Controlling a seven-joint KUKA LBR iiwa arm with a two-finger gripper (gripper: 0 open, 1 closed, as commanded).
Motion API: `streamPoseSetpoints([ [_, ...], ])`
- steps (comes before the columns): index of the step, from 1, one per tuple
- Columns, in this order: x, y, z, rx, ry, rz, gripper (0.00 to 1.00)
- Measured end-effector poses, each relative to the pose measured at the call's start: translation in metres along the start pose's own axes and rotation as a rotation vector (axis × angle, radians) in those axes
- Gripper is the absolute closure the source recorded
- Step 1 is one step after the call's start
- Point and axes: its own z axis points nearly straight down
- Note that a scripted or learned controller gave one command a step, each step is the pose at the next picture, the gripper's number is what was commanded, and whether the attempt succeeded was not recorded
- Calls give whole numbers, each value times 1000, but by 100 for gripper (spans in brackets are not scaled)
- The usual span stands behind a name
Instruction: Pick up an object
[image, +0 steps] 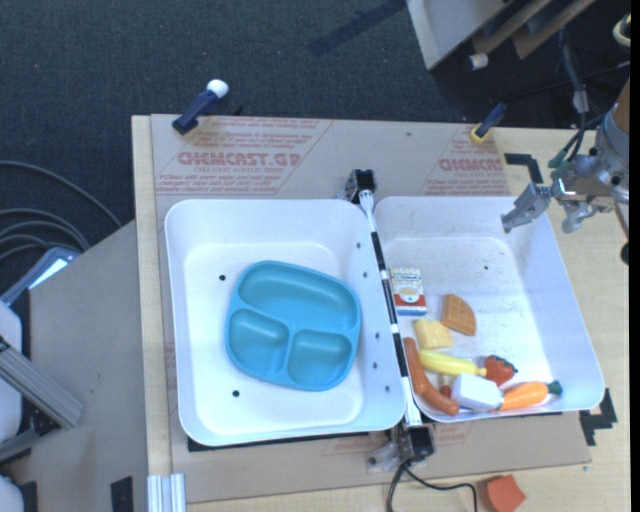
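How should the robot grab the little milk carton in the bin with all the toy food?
Probably from straight above, fingers closing across the carton's two long sides. It lies flat by the divider, apart from the cheese wedge and the waffle, so its right side is free. Its left side sits close to the divider, leaving little room for a finger there.
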Motion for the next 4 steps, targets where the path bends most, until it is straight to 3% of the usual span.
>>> streamPoseSetpoints([
  [1,55,-12,136,0,0,-1,0],
  [2,77,-89,183,-5,-2,2,0],
  [3,78,-88,173,-8,-1,2,100],
  [4,69,-115,71,0,0,1,100],
])
